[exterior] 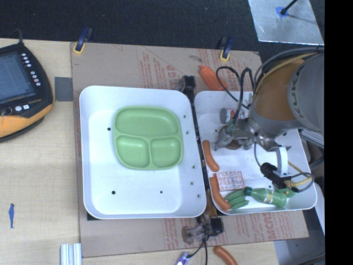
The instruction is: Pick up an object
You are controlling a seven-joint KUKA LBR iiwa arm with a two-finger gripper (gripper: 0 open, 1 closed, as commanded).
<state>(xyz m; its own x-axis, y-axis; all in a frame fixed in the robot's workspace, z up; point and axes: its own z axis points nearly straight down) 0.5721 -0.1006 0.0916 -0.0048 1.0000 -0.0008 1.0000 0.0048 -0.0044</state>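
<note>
Camera view, read from left to right. At the far left of the counter you see a pendant with a dark screen and orange casing. Next comes the left bin, which holds a green plate with three compartments, lying flat near the bin's middle. Just beside it, the right bin carries the candidates for picking: a sausage along its left wall, a second sausage lower down, a printed card between them, and a green bottle lying on its side along the near wall, with a small grey can near the far wall. The arm reaches in from the right, and its jaws hang low over the upper middle of the right bin, close above a dark item too small to identify. You cannot tell from this angle whether the jaws are released or clenched, and nothing is visibly between them. Judged from this, no object has yet been lifted; the grasp and the raise both remain to be done.
</note>
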